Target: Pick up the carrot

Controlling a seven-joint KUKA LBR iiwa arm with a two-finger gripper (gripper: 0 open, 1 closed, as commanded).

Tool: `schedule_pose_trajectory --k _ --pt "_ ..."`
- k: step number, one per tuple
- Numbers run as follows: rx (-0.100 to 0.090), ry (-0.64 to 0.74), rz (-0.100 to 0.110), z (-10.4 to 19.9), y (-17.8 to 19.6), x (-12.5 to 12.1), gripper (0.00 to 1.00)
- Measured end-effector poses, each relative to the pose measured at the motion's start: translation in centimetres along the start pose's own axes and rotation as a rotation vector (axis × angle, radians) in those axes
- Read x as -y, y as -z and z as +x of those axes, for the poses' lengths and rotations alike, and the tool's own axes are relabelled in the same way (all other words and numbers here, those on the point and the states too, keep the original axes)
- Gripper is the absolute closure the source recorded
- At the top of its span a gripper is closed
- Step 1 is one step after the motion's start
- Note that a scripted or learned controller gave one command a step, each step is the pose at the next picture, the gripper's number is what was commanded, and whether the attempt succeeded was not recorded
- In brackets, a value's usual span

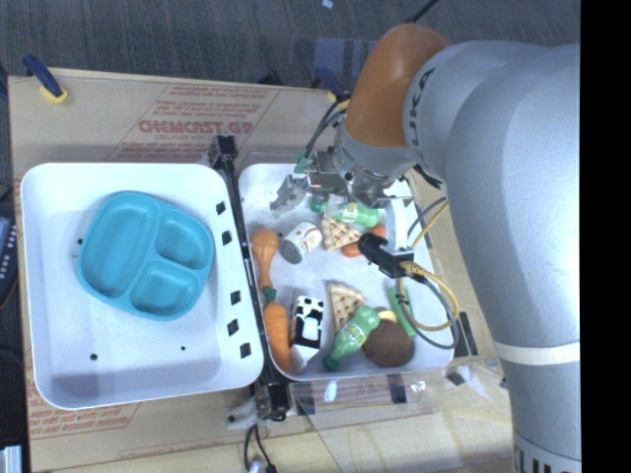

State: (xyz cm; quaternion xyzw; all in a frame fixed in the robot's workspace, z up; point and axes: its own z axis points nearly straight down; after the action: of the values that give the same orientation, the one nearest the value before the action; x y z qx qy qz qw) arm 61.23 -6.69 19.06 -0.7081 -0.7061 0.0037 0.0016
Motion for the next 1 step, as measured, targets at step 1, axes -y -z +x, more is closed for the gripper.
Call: schedule_pose_trajectory --k 1 --pt "0.002 0.455 -0.008 0.33 0.31 -4.30 0.00"
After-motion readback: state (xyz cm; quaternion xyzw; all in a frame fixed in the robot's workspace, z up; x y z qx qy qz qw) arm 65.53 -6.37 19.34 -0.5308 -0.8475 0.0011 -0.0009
